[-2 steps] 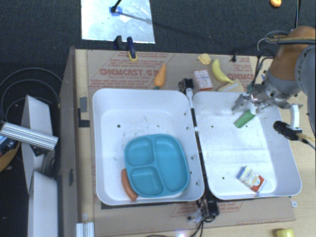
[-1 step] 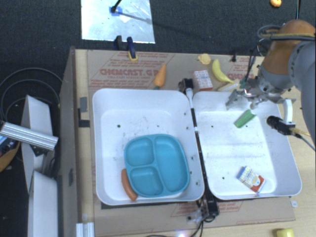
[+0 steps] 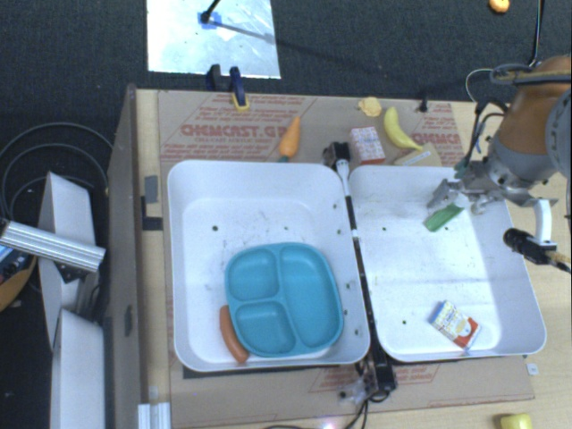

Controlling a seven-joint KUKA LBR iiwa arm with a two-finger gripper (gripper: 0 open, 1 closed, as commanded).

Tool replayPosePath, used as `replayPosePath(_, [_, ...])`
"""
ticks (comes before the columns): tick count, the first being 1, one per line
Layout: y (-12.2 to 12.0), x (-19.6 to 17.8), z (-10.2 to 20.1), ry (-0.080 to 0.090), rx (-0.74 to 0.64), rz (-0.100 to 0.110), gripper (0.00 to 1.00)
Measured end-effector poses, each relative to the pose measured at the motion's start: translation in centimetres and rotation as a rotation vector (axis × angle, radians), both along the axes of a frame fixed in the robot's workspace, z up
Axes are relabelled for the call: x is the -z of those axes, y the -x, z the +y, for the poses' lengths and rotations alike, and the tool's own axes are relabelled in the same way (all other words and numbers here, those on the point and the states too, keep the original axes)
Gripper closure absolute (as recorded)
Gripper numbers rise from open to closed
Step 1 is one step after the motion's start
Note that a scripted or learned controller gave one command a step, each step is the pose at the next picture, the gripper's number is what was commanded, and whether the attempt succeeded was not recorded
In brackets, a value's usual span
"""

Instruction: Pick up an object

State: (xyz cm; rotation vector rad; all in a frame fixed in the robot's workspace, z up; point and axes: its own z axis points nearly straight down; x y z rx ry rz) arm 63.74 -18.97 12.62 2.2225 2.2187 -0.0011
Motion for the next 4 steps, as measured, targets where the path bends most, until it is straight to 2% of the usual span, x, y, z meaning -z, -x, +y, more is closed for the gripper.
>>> replayPosePath(1, [-2.0, 1.2, 0.7, -0.001, -0.007, -0.004, 0.0])
replayPosePath(2, [-3.3, -2.1, 2.2, 0.0, -0.007, -0.005, 0.0])
replayPosePath(3, [-1.1, 3.0, -2.0, 0.0, 0.0, 0.002, 0.0])
replayPosePath(4, [-1.4, 1.5, -1.7, 0.001, -0.006, -0.006, 1.0])
